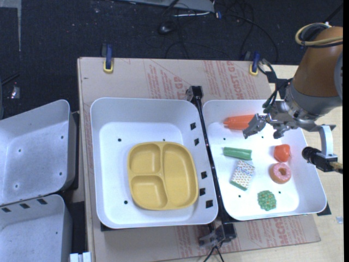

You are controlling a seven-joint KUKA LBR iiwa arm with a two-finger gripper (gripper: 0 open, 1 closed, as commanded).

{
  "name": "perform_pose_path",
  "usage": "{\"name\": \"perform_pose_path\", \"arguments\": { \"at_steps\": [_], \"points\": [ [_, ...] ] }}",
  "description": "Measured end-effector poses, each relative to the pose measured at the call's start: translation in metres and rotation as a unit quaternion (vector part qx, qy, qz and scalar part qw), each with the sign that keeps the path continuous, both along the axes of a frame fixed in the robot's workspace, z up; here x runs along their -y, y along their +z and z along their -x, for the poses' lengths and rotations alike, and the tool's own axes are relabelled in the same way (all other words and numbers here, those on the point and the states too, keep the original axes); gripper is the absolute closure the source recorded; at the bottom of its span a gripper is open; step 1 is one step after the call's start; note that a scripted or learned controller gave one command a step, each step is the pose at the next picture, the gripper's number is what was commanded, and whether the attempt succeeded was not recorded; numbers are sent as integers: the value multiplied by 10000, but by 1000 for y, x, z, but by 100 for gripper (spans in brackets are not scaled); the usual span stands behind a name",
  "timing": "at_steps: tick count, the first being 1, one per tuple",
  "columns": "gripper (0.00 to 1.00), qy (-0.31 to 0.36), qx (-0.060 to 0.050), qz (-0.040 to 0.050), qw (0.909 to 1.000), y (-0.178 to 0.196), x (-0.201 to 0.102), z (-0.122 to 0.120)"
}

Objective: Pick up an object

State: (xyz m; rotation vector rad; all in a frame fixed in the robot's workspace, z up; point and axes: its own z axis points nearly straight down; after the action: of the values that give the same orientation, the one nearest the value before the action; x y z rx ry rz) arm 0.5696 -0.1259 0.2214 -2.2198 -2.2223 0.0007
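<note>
My fingers (265,125) hang over the upper part of the right bin (311,201), spread apart with nothing between them — one dark tip points down-left toward the carrot (239,122), the other sits further right, near the bin's back wall. The carrot lies just beside my left tip, orange and slanted along the bin's far edge; whether I touch it I cannot tell.

Below me the other toys are scattered on the white floor: a green bar (237,153) lying flat, a speckled white block with a green edge (242,174) just under it, a red-orange pepper-like piece (282,153) to the right, a pink-ringed doughnut (281,173) just below that, and a green knobbly lump like broccoli (266,200) nearest the front rim.

The left bin (109,146) holds a yellow divided plate (162,175) with three compartments. Both bins rest on the table (142,81), side by side — their inner walls touching.
</note>
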Motion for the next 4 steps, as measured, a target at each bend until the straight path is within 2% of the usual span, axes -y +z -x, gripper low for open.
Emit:
{"name": "perform_pose_path", "arguments": {
  "at_steps": [1,2,3,4],
  "points": [
    [0,-14,-21,-1,10000,-45,6,3],
    [0,-10,-30,-7,10000,-102,-1,12],
    [0,-12,-17,-4,10000,-131,-1,13],
    [100,-20,1,0,10000,-119,-1,12]
  ]
}}
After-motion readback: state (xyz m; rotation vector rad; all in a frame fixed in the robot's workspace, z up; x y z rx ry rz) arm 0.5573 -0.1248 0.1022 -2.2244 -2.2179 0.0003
